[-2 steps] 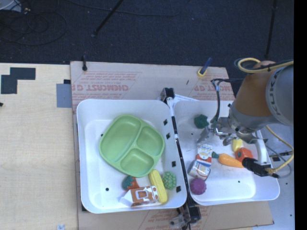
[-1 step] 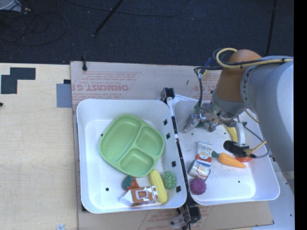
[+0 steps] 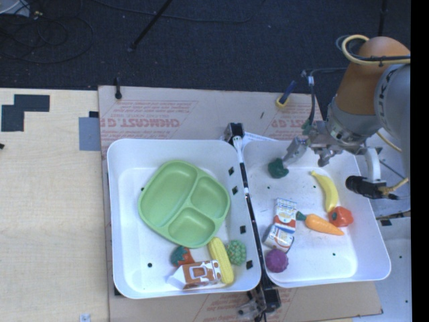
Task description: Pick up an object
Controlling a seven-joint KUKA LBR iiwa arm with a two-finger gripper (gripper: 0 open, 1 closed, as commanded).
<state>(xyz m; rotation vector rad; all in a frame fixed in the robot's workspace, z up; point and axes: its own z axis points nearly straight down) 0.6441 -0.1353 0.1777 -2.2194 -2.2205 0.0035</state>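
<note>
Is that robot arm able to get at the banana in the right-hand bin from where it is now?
Probably yes. The banana lies by itself on bare bin floor, apart from the carrot and tomato, with nothing on top. The gripper hangs near the bin's far edge, close by.

**Free room and obstacles**

Right bin [image 3: 375,263]: bare floor along near edge and near-right corner. Middle crowded: banana [image 3: 328,190], tomato [image 3: 341,215], carrot [image 3: 323,225], two cartons [image 3: 283,223], purple fruit [image 3: 277,261]. Green piece [image 3: 277,169] sits apart at far left, gripper [image 3: 310,151] just beside it.

Left bin [image 3: 120,180]: plate [image 3: 184,203] takes most floor; corn [image 3: 220,261], carton [image 3: 196,274] and small pieces pack near edge. Open strip along left wall.
</note>
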